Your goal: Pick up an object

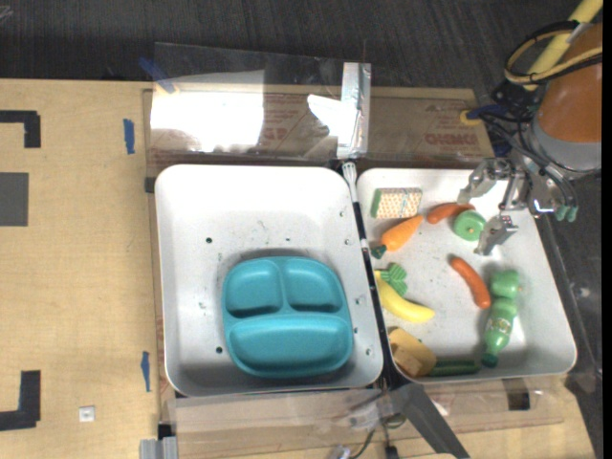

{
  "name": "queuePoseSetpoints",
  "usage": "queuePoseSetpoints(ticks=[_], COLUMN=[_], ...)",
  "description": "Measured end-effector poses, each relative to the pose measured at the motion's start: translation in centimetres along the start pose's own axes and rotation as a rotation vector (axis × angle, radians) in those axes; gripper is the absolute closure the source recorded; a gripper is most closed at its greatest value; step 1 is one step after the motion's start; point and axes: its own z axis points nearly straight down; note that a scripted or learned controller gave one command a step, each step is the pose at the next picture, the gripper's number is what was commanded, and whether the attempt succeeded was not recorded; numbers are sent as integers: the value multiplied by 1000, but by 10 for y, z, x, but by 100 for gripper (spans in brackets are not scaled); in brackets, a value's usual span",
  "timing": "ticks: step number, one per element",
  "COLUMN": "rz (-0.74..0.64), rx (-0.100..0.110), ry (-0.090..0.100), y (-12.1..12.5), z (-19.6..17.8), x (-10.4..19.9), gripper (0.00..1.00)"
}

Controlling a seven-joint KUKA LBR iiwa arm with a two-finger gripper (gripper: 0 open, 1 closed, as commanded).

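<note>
Hovering above the right bin (559, 352), the gripper (499, 220) spreads its fingers with nothing between them; just beside it lie a green apple (469, 224) and a carrot (400, 233).

Tan worktop (67, 285) bearing two white bins side by side: left bin (182, 199), right bin (555, 342).
</note>
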Motion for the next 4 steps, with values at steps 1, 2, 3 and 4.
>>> queuePoseSetpoints(ticks=[1,2,3,4], rz=[173,143,140,140], rx=[0,1,5,4], ry=[-5,-4,-19,-17], y=[4,-20,-19,-18], z=[92,103,88,89], x=[23,15,11,11], gripper=[0,0,100,0])
